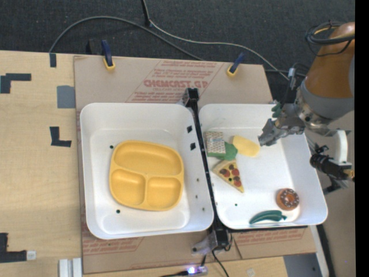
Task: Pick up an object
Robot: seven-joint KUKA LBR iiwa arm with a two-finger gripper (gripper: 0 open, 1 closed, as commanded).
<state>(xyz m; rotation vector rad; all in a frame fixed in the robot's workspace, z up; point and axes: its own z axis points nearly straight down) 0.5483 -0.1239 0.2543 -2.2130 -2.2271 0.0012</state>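
The right bin (300, 172) holds several toy foods: a pale yellow piece (247, 146), a checkered grey piece with a green part (218, 145), a pizza slice (229, 173), a donut (287, 199) and a green pepper (268, 216). My gripper (268, 135) hangs over the bin's upper right area, just right of the yellow piece. Nothing shows between its fingers, and their spread is not clear from this angle.
The left bin (92, 154) holds a yellow compartment plate (147, 174). A black divider clip (191, 97) sits where the bins meet. Cables run across the dark floor behind the cardboard base (167, 79). The arm's grey and orange body (328, 79) looms at the right.
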